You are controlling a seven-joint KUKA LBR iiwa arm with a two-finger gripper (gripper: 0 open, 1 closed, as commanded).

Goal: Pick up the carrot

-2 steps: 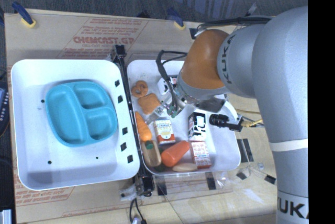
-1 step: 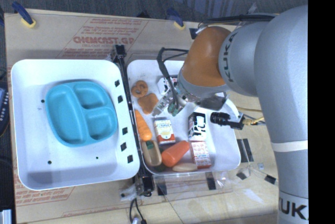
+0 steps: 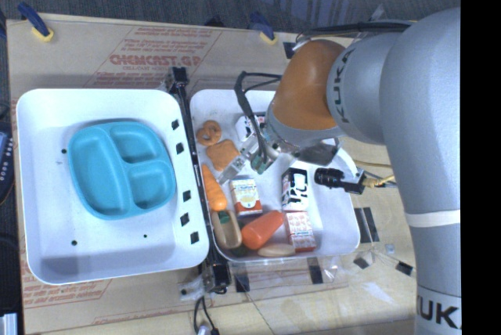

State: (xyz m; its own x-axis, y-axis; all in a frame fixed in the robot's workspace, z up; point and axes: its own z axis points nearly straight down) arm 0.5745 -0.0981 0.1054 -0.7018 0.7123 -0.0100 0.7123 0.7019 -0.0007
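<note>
Orange carrot [image 3: 213, 189] lies slantwise along the left wall of the right bin [image 3: 350, 222], wedged beside a small juice carton [image 3: 246, 196] — an awkward spot; my gripper [image 3: 257, 156] hangs above the toast slice [image 3: 221, 154], just up-right of the carrot; whether it's spread I cannot tell; the blue divided tray [image 3: 122, 169] waits in the left bin [image 3: 47, 247].

Two white bins [image 3: 47, 263] on a tan desk [image 3: 117, 52] printed with red lettering. Sky-blue divided tray [image 3: 121, 169] in the left bin. Right bin: orange carrot [image 3: 214, 191] along its left wall; a fatter red-orange piece [image 3: 262, 228] near the front; golden-brown doughnut [image 3: 208, 131] and toast-brown square [image 3: 222, 154]; small cartons in red and white [image 3: 247, 196]. Arm grey [image 3: 415, 91], orange band [image 3: 309, 87]. Blue clamps [image 3: 35, 20] at the desk's far edge.
</note>
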